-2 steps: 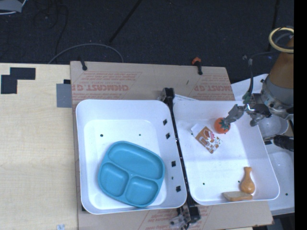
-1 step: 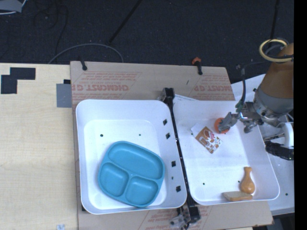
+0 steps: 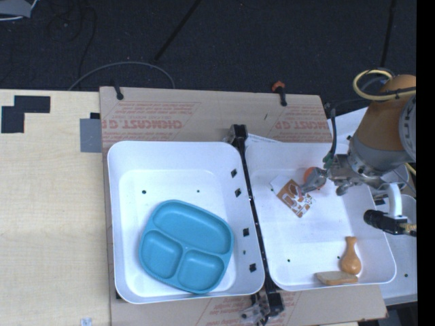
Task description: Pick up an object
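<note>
Printed brown-and-white card packet (image 3: 296, 197) is lying beside the gripper (image 3: 318, 178), finger state indeterminate; its flat profile is risking a slipped, empty grasp.

Dark carpet (image 3: 204, 32) with cables lies behind the pale wooden bench (image 3: 47, 216).

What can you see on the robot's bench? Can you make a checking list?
Surface: two white bins side by side on a cardboard sheet; left bin, right bin.
Job's things: blue divided plate in the left bin; small patterned card, orange pear-shaped toy and tan block in the right bin.
Clutter: nothing seen.
Grippers: gripper low over the right bin, beside the card; its grip can't be judged.
Cables: black cables on the dark floor; yellow loop on the arm.
Surroundings: pale wooden board left.
</note>
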Robot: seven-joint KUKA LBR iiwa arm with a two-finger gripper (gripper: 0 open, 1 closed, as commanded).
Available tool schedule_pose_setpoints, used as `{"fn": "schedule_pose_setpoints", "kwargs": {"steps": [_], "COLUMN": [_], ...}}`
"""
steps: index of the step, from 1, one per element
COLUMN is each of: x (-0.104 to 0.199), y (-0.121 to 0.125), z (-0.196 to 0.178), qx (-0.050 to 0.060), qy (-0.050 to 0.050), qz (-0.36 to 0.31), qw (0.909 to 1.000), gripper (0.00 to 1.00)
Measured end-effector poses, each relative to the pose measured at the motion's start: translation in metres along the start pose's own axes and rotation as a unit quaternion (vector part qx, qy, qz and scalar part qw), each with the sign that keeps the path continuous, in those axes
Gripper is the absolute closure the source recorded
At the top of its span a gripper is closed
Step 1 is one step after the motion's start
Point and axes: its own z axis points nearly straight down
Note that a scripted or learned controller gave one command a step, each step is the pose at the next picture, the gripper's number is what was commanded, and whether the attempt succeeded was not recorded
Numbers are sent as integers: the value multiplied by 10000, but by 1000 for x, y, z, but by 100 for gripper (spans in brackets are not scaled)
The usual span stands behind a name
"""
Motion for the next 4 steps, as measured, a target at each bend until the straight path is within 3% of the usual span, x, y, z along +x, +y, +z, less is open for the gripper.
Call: {"fn": "schedule_pose_setpoints", "kwargs": {"steps": [1,2,3,4], "x": [-1,0,-1,-8], "y": [6,8,11,2], "z": [26,14,-29,-82], "qx": [-103,-131,-45,-49], "qy": [-21,-6,-14,-17], "qz": [-15,-12,-11,11], "qw": [9999,9999,10000,10000], "gripper": [0,100,100,100]}}
